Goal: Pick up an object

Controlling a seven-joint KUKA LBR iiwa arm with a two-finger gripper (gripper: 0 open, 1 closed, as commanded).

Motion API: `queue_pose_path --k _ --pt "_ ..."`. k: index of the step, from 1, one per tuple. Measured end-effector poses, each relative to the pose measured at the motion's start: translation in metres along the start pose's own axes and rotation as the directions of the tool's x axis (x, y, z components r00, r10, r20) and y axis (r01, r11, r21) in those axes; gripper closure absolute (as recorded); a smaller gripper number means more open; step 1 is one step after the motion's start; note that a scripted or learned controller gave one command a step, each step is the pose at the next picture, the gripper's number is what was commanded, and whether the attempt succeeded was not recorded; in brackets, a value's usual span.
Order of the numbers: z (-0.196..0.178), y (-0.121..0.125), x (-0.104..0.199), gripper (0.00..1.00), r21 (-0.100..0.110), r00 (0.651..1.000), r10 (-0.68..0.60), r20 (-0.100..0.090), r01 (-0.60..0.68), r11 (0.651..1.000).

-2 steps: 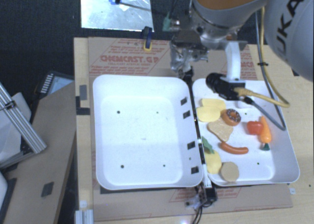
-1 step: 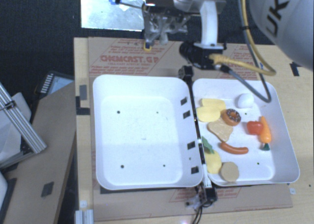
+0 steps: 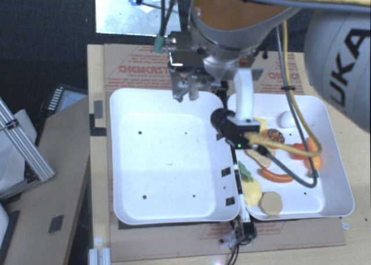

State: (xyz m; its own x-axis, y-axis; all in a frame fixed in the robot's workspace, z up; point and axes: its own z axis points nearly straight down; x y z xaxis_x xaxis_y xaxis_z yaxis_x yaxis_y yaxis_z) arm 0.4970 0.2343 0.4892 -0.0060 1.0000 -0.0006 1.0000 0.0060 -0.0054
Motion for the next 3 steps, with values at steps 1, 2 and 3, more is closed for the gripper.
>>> queue_pose_path --k 1,2,3 --pt "-0.043 -0.011 -0.001 1.00 -0.010 1.000 0.001 -0.003 -0.001 1.000" --pt "0.019 -0.011 -0.092 1.00 -0.002 1.000 0.013 0.002 -0.013 1.000" --pt "-0.050 -0.012 0.006 1.00 -0.014 1.000 -0.007 -0.007 0.007 1.000"
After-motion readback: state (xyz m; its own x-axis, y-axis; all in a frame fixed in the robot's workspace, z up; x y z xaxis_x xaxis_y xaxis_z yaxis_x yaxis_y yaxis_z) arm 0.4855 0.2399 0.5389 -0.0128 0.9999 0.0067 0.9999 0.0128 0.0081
